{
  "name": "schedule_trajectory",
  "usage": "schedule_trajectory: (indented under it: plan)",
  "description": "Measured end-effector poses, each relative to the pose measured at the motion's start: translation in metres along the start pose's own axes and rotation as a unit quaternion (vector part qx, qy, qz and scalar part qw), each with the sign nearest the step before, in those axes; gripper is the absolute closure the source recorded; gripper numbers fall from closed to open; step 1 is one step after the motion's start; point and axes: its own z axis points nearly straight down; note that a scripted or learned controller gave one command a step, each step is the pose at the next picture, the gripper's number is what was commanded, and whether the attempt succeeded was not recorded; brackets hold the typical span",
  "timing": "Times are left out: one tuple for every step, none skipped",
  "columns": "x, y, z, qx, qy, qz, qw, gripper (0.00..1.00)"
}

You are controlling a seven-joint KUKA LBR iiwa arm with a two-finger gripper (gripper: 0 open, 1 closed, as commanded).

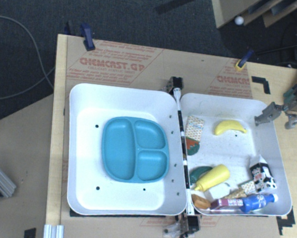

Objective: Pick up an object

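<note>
While tool [278,113] hangs open, unladen, at right bin [274,136] rim | banana [229,127] nearby

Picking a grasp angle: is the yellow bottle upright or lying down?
Lying down. The yellow bottle rests on its side in the right bin, cap toward the divider.

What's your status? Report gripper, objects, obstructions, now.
Gripper at the right bin's upper right edge, nothing between its fingers. Banana lies apart, nearest. Yellow bottle and blue-capped tube crowded together in the lower corner. Blue tray in the left bin.
</note>
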Motion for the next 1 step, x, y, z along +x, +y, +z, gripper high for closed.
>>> schedule_trajectory:
  plan:
    - [0.0760, 0.0713, 0.0920, 0.001, 0.001, -0.001, 1.0000, 0.00]
